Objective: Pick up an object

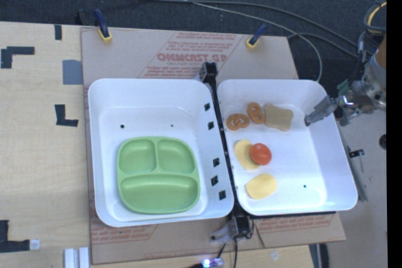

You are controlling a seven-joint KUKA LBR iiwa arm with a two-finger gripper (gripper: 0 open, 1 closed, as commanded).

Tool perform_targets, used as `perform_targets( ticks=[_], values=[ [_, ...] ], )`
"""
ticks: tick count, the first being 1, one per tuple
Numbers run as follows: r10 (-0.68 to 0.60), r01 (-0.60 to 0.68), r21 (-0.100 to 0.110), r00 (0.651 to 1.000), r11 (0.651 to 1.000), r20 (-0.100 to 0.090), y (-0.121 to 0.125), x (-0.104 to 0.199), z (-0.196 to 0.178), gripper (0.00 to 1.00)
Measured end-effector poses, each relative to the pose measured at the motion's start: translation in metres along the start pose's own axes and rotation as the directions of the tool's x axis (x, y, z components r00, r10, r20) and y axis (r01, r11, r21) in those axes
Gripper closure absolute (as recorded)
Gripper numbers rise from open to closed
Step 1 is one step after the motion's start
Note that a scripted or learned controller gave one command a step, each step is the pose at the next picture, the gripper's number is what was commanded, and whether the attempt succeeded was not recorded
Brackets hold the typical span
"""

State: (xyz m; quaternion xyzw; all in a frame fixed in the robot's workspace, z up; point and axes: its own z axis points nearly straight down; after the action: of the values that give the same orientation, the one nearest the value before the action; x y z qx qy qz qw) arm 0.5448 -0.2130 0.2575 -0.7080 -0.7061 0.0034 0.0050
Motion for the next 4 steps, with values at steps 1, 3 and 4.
perform_targets(
  ticks=[1,3,4],
  values=[
    [-0.004,0.004,-0.011,1.0,1.0,0.003,0.002,0.0,-0.006,0.0],
    [-0.004,0.004,-0.006,1.0,1.0,0.002,0.011,-0.002,0.118,0.0],
    [-0.004,0.004,-0.011,1.0,1.0,0.004,0.012,-0.001,0.171,0.0]
  ],
)
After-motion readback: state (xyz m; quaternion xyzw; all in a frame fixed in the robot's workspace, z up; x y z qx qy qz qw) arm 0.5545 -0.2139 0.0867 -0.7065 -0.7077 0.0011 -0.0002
